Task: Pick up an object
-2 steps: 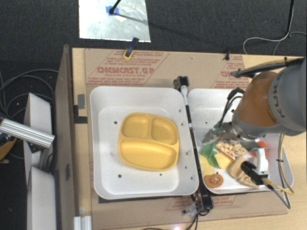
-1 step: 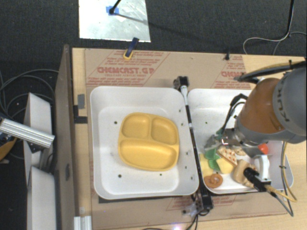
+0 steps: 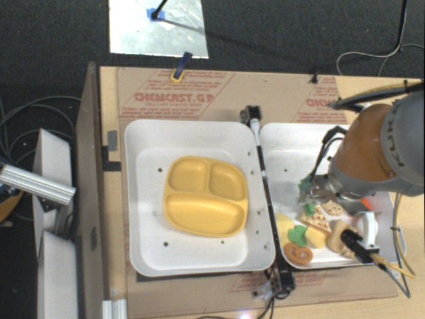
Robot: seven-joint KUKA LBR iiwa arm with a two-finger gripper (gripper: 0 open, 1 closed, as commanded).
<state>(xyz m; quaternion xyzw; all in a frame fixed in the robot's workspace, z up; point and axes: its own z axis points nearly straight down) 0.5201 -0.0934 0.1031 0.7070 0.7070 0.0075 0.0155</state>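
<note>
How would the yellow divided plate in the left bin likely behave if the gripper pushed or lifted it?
The yellow divided plate looks like rigid moulded plastic, so probably stiff and light. Lying flat on the left bin, it would likely slide, not roll. Its low rim may be hard to pinch.

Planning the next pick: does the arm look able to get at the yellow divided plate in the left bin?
Probably yes: the yellow plate lies alone and uncovered in the left bin, though the arm must cross the divider.

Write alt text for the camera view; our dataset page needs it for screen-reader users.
A grey arm with an orange band reaches from the right into the right bin, over a pile of toy food at its near end. The left bin holds a yellow divided plate.
</note>
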